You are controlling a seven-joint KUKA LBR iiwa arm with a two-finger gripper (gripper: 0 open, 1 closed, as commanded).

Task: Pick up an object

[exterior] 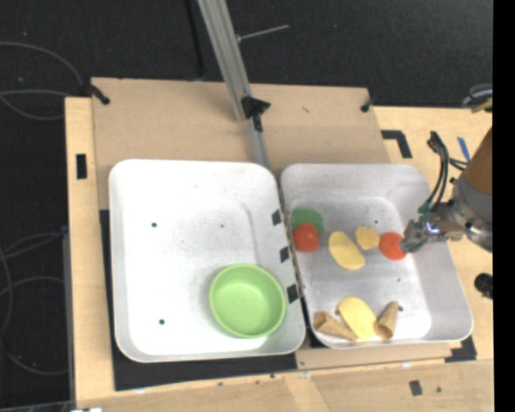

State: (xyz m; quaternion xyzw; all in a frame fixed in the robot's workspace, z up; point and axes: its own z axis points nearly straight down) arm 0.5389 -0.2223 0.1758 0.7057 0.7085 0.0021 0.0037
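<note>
The right bin (pixel 438 299) holds several small toy foods. A red piece (pixel 306 238) lies by a green one (pixel 307 221) at the bin's left wall. A yellow piece (pixel 347 251) and a smaller yellow one (pixel 366 238) sit mid-bin, with a red-orange piece (pixel 392 246) to their right. Near the front lie another yellow piece (pixel 356 316) and two tan cones (pixel 386 320). My gripper (pixel 419 231) reaches in from the right, just right of the red-orange piece and close to it. Nothing shows between its tips.
The left bin (pixel 172 204) holds a light green bowl (pixel 247 299) near its front right corner. A metal pole (pixel 227 50) rises behind the bins. Cables hang at the arm's wrist on the right.
</note>
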